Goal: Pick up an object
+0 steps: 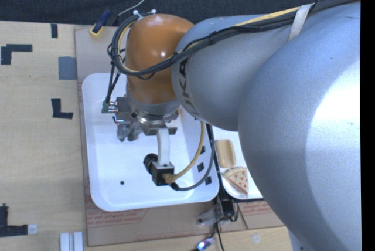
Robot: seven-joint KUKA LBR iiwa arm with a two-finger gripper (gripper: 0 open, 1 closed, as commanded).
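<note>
My gripper (128,130) hangs over the left white bin (96,144), near its upper middle, below the orange wrist band. I see nothing held under it. In the visible strip of the right bin (229,192) lie a tan bread-like piece (225,153) and a pizza-slice-shaped toy (237,179). A tiny dark speck (122,182) sits on the left bin's floor, in front of the gripper.
The grey arm (281,97) covers most of the right bin and the right side of the bench. Black tape marks (58,109) dot the wooden bench on the left. A blue and yellow tool (101,23) lies at the bench's back edge.
</note>
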